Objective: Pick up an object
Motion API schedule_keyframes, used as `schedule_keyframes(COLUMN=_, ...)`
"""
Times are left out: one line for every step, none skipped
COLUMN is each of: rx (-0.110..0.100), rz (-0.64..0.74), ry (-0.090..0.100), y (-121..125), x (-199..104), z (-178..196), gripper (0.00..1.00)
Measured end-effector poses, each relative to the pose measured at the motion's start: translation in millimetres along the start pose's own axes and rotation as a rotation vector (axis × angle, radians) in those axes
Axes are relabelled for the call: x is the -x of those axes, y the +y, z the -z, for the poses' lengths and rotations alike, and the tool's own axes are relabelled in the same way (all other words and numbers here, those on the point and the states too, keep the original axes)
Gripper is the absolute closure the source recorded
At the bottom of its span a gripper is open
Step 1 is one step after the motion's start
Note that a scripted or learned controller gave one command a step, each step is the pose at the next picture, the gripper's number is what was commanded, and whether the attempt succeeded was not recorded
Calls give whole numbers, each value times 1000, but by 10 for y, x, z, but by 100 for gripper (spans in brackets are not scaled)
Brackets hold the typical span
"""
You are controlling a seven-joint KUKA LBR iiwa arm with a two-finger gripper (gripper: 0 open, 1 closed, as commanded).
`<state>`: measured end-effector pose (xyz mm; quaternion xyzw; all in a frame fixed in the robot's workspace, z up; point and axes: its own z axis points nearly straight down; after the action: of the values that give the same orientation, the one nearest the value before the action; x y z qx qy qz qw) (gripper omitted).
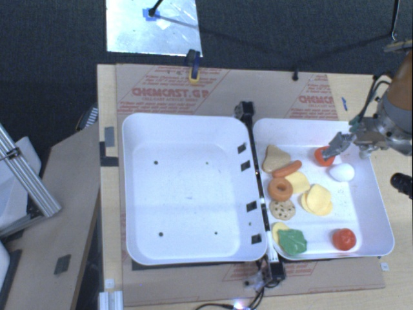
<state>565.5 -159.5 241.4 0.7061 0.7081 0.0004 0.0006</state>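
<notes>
So far the pick looks unfinished. The grey two-finger gripper (335, 148) reaches in from the right and hangs low over the far right part of the right-hand shallow white plastic bin (377, 202), its tip just at a small round red toy piece (322, 156). Whether the fingers are apart or closed cannot be told at this size, and nothing is clearly seen between them.

The likely target is that red piece, touching or nearly touching the tip, with a white egg-shaped toy (342, 172) just beside it. The other toy foods lie in the same bin: an orange carrot-like stick (286, 168), a brown ring doughnut (280, 188), a green leafy piece (292, 241) and a red tomato-like ball (344, 239).

Closing and lifting appear still to come.
</notes>
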Motion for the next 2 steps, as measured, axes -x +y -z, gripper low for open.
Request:
schedule_keyframes(rx=-5, rz=4, ry=3, y=428, x=-250, z=-1598, gripper=0)
schedule_keyframes(rx=5, rz=2, ry=0, y=452, x=-226, z=-1398, gripper=100)
